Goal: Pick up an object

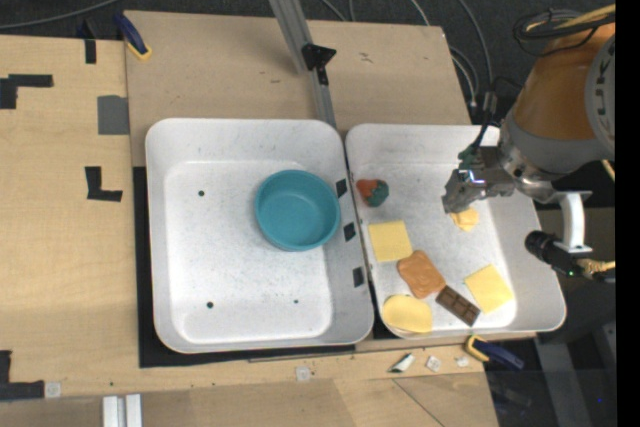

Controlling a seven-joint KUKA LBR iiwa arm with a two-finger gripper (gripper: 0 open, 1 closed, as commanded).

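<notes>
Right white plastic bin (520,150): small yellow foam piece (466,218), centre-right of frame, directly under the hand (462,198), apparently the pick target. Whether the hand is spread or pinching cannot be told. Left white bin (180,215): round teal plastic bowl (296,209), set apart.

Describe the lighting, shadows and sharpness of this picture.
Camera view: light is even and soft, and the white bins look bright without hard glare; the blue bowl casts only a faint shadow; the gripper and the small yellow piece beneath it look slightly soft; small items like the brown block are coarse in detail.
</notes>
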